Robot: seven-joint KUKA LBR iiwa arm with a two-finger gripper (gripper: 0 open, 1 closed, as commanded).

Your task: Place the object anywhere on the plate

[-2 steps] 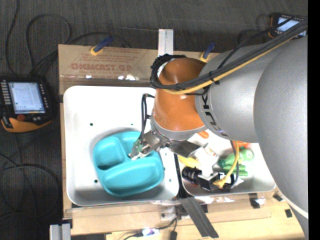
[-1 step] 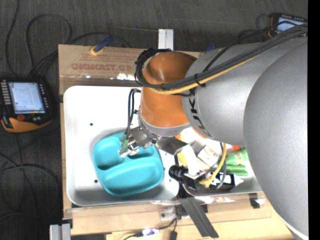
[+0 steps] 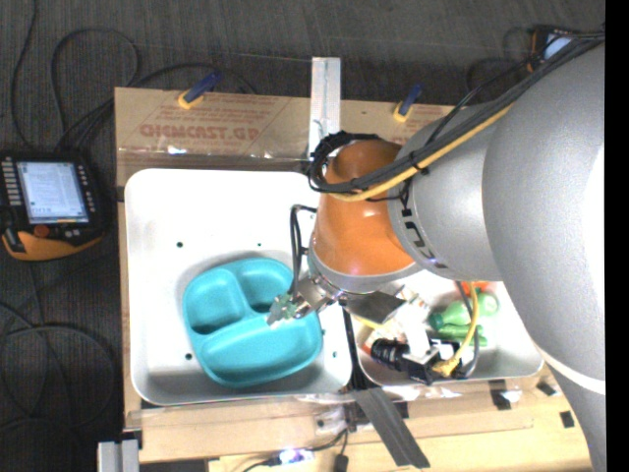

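Our claw (image 3: 286, 309) hung over the teal plate (image 3: 246, 324) in the left bin (image 3: 157, 234), pinching what looked like a small green object (image 3: 284, 308); released so near the rim, it might have bounced off.

Dark grey carpet floor (image 3: 197, 28) with loose black cables (image 3: 59, 67), plus a teach pendant (image 3: 47, 205) lying left of the cardboard-backed bench (image 3: 226, 126).

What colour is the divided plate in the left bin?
Turquoise blue; the divided plastic plate in the left white bin shows best in the camera view.
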